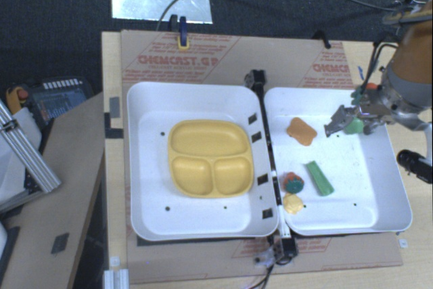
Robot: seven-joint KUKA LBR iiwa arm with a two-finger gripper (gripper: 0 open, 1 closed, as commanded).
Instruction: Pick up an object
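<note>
Camera view: left bin [145, 145] holds yellow divided tray [208, 158]. Right bin [379, 206]: red-teal item [293, 182] touching yellow piece [293, 203] near divider, orange chunk [302, 131] above, green block [319, 178] beside. Gripper [340, 123] over bin's upper right, something green by its wrist; finger state: cannot tell. Nothing visibly grasped.

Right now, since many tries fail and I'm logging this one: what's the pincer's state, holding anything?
Pincer: over the right bin; whether open or closed cannot be told, and nothing visibly between its tips.
</note>
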